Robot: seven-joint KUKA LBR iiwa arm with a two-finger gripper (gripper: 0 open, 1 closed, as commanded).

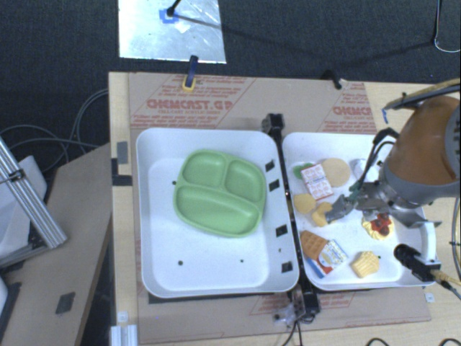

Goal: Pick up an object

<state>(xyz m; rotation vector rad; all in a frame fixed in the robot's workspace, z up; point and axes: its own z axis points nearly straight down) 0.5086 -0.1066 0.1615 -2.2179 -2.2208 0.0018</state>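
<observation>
1. Nearest the camera, along the front wall of the right bin, lie a small packet with red and white print touching an orange-brown wedge, and, a little to their right, a ridged yellow piece; a black part of the arm hangs over the bin's front right corner.
2. Further in, the gripper sits low over the middle of the right bin, reaching from the right; it is too dark and small to tell whether the fingers are apart or together, and nothing can be made out between them.
3. Just beside the gripper tip lie two yellow rounded pieces; a red and yellow item lies under the wrist.
4. Toward the bin's far wall lie a white packet with red squares, a tan round disc touching it, and a pale crumpled item.
5. The left bin holds a green divided plate with three compartments, lying flat near its middle.
6. Farthest off, a shiny sheet lies on the dark floor.
</observation>
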